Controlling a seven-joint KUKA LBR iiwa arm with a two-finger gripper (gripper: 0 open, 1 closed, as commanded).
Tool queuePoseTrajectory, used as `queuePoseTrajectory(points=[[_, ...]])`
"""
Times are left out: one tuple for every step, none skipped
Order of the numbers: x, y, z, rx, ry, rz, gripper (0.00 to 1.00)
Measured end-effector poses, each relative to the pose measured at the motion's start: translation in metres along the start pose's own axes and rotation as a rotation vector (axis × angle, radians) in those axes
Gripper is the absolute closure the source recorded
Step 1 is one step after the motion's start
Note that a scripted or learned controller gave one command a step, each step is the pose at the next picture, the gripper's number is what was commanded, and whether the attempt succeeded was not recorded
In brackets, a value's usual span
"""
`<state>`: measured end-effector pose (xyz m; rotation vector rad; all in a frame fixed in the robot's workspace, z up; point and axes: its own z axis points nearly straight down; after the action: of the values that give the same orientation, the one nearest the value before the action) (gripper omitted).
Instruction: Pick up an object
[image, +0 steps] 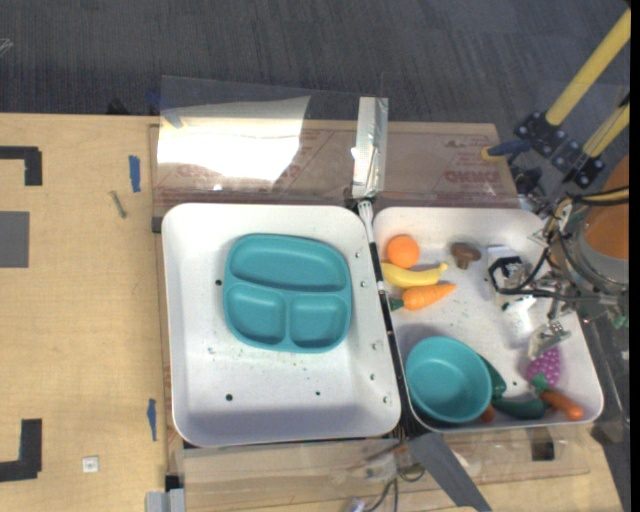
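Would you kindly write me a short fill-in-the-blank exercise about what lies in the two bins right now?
1. The teal divided plate lies in the ____ bin.
2. The teal bowl sits in the ____ bin.
3. The yellow banana lies between the orange ball and the ____.
4. The gripper hovers over the ____ grapes.

Missing words: left; right; carrot; purple

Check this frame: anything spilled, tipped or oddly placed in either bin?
Nothing looks spilled or damaged. The teal divided plate lies flat in the left bin. In the right bin, the teal bowl sits upright among toy foods.
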<state>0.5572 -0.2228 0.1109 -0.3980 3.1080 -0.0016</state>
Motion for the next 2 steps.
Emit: queuePoseTrajectory(points=[[-0.0415,-0.0106,0.0231,0.002,-0.003,0.009,0.0],[-0.0488,-0.0118,0.0239,0.002,-0.002,-0.056,0.0]])
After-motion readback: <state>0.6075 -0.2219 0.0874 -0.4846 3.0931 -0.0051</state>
